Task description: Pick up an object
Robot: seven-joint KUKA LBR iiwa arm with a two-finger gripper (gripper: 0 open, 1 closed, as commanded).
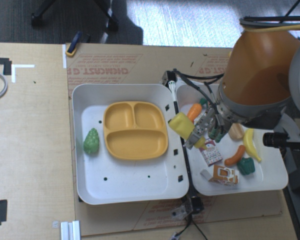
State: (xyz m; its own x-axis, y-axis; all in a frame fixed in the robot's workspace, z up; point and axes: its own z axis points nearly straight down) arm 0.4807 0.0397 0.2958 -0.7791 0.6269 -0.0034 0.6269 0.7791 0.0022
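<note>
The arm (262, 59) is reaching down into the right bin (270, 181), its orange band facing the camera. The gripper (202, 131) is hanging over the bin's left wall; whether it is clenched or released cannot be told. A yellow block (181, 124) is lying just left of it, a carrot (194, 111) just behind, and a banana (252, 144) further right. The left bin (85, 104) is holding a divided yellow plate (135, 130). Both bins are resting on cardboard (105, 64) over a pale bench (27, 149).

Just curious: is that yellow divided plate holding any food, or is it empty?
Empty. The yellow plate in the left bin shows three bare compartments.
</note>
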